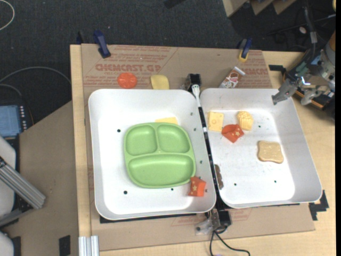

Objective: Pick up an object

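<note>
The right bin (298, 164) holds a pale yellow block (216, 120), a small yellow knobbly piece (245, 120), a red piece (233, 133) and a tan toast slice (270, 151). My gripper (290, 91) hangs over the bin's far right corner, above and to the right of these objects and touching none of them. Nothing shows in its grasp. In the left bin (101, 143) lies a green divided plate (159, 154), with a yellow slice (167, 121) at its far edge and a small orange-red object (197, 186) at its near right corner.
On the cardboard behind the bins lie an orange-red round item (127, 80), a yellow item (159, 82) and a small wrapper (230, 79). Blue clamps (101, 43) (244, 48) grip the board's far edge. A black bar (200, 116) runs between the bins.
</note>
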{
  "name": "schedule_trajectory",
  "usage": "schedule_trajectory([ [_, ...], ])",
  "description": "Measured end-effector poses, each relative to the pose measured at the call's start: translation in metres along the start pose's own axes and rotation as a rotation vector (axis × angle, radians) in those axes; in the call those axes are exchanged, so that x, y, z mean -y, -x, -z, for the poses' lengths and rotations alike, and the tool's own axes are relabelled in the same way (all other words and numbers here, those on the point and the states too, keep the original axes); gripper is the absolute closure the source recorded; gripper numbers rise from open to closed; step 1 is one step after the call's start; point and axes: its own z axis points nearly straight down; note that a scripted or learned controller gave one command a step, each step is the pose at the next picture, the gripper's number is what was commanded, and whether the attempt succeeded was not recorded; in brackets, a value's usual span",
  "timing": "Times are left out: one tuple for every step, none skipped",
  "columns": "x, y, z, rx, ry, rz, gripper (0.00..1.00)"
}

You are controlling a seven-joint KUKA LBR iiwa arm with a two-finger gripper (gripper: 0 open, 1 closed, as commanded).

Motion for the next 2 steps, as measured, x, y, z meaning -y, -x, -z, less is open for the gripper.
schedule_trajectory([
  [0.081, 0.003, -0.114, -0.005, -0.016, -0.004, 0.00],
  [0.073, -0.004, -0.159, 0.001, 0.003, 0.000, 0.00],
])
